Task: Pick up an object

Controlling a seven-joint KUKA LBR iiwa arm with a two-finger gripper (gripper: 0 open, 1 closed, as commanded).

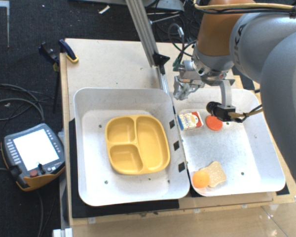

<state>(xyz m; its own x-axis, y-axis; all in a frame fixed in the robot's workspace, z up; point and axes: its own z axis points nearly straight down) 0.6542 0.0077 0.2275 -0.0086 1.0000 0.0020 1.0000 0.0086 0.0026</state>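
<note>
Arm poised over the right bin's far left corner.
The hand hangs there with nothing between its slightly parted fingers; a small carton lies just beneath, an orange disc beside it.

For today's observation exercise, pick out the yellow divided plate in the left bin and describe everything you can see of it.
The yellow divided plate is a rounded-corner rectangle that looks like smooth moulded plastic. Raised ridges split it into three compartments: one tall section on the right and two smaller ones stacked on the left. It lies flat, right side up, turned slightly askew, near the middle of the left bin. All three compartments hold nothing. It rests on the bin floor, and nothing else touches it.
</note>
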